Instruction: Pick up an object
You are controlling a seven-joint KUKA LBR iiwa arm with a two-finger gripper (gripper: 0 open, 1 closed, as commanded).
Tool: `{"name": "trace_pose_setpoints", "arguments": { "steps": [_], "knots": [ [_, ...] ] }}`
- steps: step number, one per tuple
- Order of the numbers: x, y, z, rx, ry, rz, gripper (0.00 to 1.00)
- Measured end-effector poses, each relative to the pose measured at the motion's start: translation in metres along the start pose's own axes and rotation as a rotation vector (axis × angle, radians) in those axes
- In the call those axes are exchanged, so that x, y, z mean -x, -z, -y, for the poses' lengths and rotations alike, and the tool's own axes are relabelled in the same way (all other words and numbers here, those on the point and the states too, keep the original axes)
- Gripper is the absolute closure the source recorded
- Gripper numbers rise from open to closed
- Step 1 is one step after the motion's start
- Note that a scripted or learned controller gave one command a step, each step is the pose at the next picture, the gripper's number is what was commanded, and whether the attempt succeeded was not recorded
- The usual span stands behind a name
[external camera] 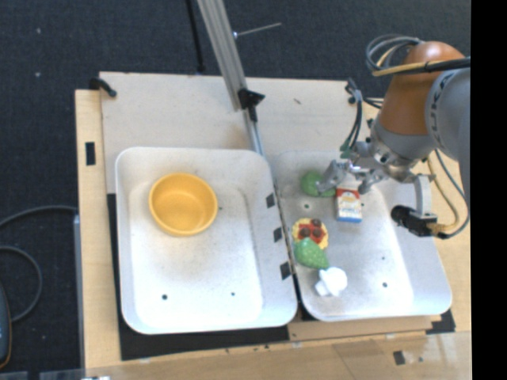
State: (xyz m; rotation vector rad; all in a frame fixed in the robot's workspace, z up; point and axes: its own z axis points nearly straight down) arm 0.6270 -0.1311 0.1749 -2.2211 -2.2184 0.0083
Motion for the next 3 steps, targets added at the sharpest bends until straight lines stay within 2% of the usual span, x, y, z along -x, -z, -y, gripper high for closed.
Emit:
{"name": "trace_pose_setpoints", "arguments": {
  "steps": [1, 2, 3],
  "knots": [
    [0.009, -0.043, -0.002, 0.005, -0.001, 0.000, 0.00],
    [0.009, -0.031, -0.004, 0.010, -0.004, -0.001, 1.00],
    [0.005, 0.024, -0.014, 0.013, 0.004, -0.001, 1.00]
  ]
}}
